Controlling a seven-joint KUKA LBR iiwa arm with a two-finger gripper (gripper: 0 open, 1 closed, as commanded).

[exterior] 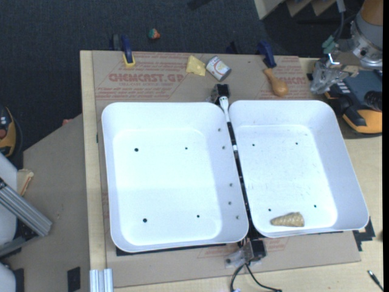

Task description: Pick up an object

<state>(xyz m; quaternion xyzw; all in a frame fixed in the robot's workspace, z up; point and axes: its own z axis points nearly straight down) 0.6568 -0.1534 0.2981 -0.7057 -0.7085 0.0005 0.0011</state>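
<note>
Tan ridged cone (287, 220) (perhaps a shell) in right bin (340, 139), tool (325, 78) off-bin — finger state unclear

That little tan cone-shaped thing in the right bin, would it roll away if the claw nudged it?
The cone lies on its side, so it would probably roll in a curve. It looks small and likely light. It sits near the bin's front wall, which should stop it.

We're in a robotics lab: two white bins (170, 175) clamped on a cardboard-topped bench (152, 72), aluminium framing (24, 208) at left, cables (249, 278) trailing underneath.
</note>
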